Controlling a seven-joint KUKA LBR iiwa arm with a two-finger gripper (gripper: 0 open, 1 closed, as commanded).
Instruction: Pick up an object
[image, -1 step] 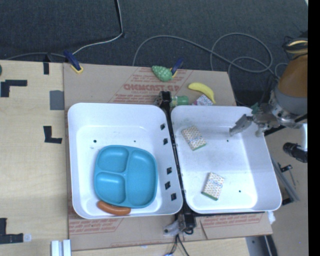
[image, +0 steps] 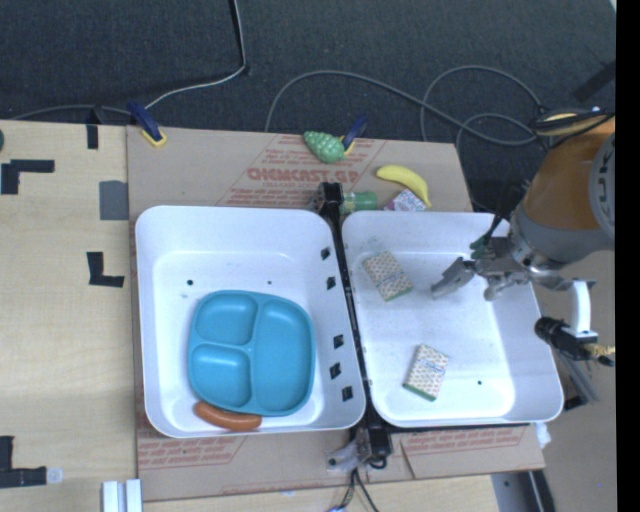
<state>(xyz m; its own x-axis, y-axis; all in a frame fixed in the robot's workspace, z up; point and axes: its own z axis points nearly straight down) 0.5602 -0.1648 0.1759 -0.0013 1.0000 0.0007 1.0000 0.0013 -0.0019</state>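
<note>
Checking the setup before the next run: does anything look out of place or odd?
Yes: a banana and a green toy lie on the cardboard behind the bins, outside both. In the left bin, a sausage lies against the blue plate's front edge.

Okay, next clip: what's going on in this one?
A grey arm with an orange band reaches in from the right over the right bin. Its gripper is open above the bin floor, with nothing between its fingers. Two small patterned blocks lie in that bin: one near the divider, left of the gripper, another toward the front. The left bin holds a blue divided plate and a sausage-shaped toy. Nothing has been picked up yet.
</note>
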